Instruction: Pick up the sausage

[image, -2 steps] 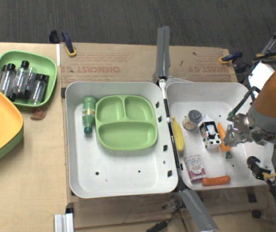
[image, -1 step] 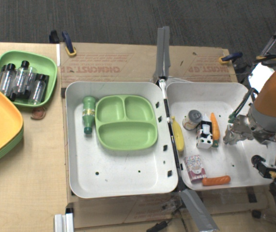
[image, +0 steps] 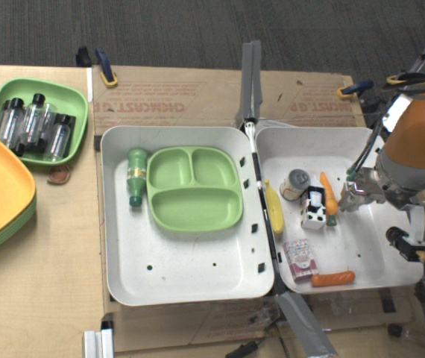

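The reddish-orange sausage (image: 333,278) lies flat along the near edge of the right white bin (image: 369,256), untouched, with a small pink-printed packet (image: 300,257) just beside it toward the bin's near left corner. Farther in, a black-and-white cow toy (image: 315,209) touches an orange carrot (image: 328,194), and a yellow banana (image: 274,207) runs along the left wall. A grey round lid (image: 298,178) sits beyond them, half covering something brownish that is hard to make out. The gripper (image: 351,192) hangs over the bin's right part, near the carrot; whether its jaws are open or closed I cannot tell, since the tip is small and blurred. The left white bin (image: 190,278) bears a green divided plate (image: 194,187) and a green bottle (image: 136,176).
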You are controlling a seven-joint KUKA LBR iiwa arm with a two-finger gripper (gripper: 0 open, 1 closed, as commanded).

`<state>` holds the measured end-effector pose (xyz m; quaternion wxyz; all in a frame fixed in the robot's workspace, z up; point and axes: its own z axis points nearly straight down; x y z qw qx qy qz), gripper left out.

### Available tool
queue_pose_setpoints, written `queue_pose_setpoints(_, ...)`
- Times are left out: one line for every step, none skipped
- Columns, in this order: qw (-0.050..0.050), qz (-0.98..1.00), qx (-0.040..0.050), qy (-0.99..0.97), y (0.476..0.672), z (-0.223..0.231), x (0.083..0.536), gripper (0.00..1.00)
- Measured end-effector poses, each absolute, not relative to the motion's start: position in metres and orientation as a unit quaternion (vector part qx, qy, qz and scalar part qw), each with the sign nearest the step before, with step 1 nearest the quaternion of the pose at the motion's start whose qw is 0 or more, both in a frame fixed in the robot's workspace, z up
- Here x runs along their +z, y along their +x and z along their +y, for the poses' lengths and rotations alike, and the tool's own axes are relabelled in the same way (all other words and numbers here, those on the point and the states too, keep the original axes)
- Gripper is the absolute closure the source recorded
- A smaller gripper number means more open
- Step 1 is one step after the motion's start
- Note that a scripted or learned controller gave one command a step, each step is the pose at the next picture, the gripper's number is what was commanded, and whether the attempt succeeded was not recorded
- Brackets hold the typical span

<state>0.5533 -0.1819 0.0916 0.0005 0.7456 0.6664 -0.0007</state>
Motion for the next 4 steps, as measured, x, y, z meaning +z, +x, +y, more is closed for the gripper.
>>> queue_pose_setpoints(-0.001,0.704,-0.0012,0.710,0.551,-0.157,0.091,1.00)
queue_pose_setpoints(-0.001,0.744,-0.0003,0.668,0.477,-0.181,0.098,1.00)
queue_pose_setpoints(-0.001,0.750,-0.0004,0.661,0.477,-0.213,0.091,1.00)
queue_pose_setpoints(0.000,0.757,-0.0001,0.654,0.477,-0.222,0.097,1.00)
